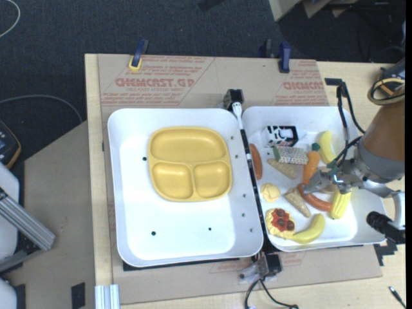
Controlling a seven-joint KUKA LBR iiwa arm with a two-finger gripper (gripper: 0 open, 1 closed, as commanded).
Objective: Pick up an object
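Nearest my camera, at the front rim of the right bin [360,237], lies a yellow banana [310,230], curved along the bin's near edge, with a small pizza slice [280,220] touching its left end. Just behind them I see a pale round piece [270,191] and a tan wedge [297,203], and beside that a red-orange sausage [317,201] lying at a slant.

From my seat the gripper [324,181] sits low in this bin, right over the sausage and the lower tip of an upright carrot [311,165]. Whether its fingers are apart or closed I cannot tell — the metal parts blur together there — and I see nothing clearly lifted between them. A yellow corn cob [340,203] lies just to the gripper's right, under the wrist. The arm [386,140], with its orange band, comes in from the right.

Further back in the same bin are a second banana [327,145], a black-and-white printed piece [282,133], a grey striped piece [290,155] and a red sausage [257,161] against the left wall.

In the left bin [129,192] rests 1 yellow tray [190,163] with 3 compartments — upright, near the bin's back half.
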